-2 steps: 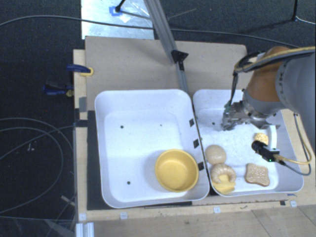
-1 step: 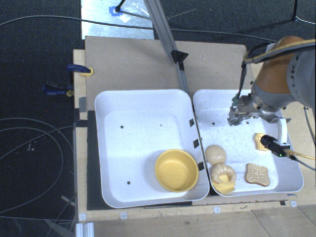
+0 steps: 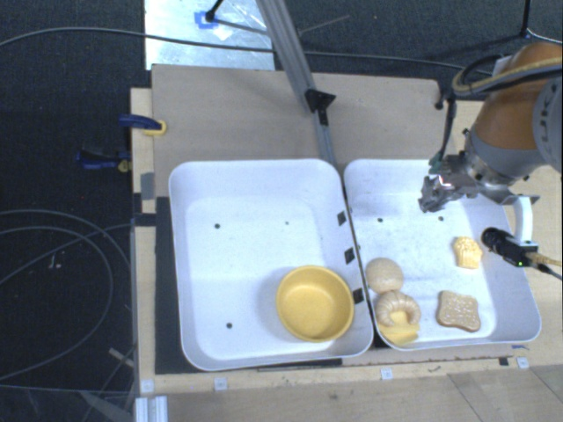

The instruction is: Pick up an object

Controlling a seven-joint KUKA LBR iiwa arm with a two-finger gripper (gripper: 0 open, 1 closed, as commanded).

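Observation:
My gripper (image 3: 433, 199) hangs over the upper right part of the right bin (image 3: 387, 178), with nothing visible between its fingers. Below it in that bin lie a small yellow chunk (image 3: 468, 253), a tan bread slice (image 3: 458, 310), a pale round bun (image 3: 383, 274) and a croissant (image 3: 398, 307) on a yellow piece (image 3: 400, 332). A yellow bowl (image 3: 315, 302) sits at the front right of the left bin (image 3: 229, 192).
A grey pole (image 3: 295, 55) slants from the top down to the divide between the bins. A blue and yellow clamp (image 3: 132, 126) grips the bench's left edge. Cables lie on the dark floor at left.

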